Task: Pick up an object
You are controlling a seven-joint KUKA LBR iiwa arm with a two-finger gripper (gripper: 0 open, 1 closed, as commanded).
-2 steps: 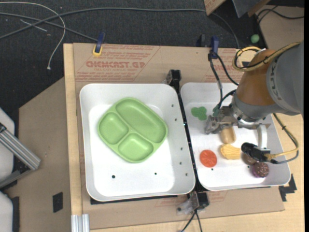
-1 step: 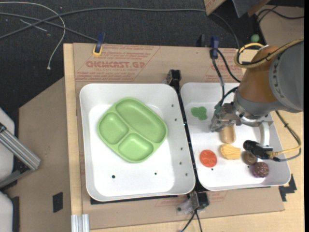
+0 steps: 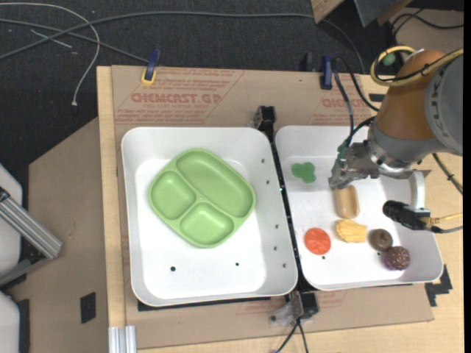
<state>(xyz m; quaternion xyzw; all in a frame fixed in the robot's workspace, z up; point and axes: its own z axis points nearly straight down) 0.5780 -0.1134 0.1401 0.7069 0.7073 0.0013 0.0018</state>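
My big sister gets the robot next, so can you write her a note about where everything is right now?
Gripper: low in the right white bin, just above the tan bread-roll toy. I cannot tell whether it grips anything.
Right bin also holds: small green leafy toy, round red tomato toy, yellow corn-like toy, brown round toy, dark purple round toy.
Left white bin: green three-compartment plastic plate.
Done: nothing visibly lifted.
Left: grasp one object, probably the roll, and raise it.
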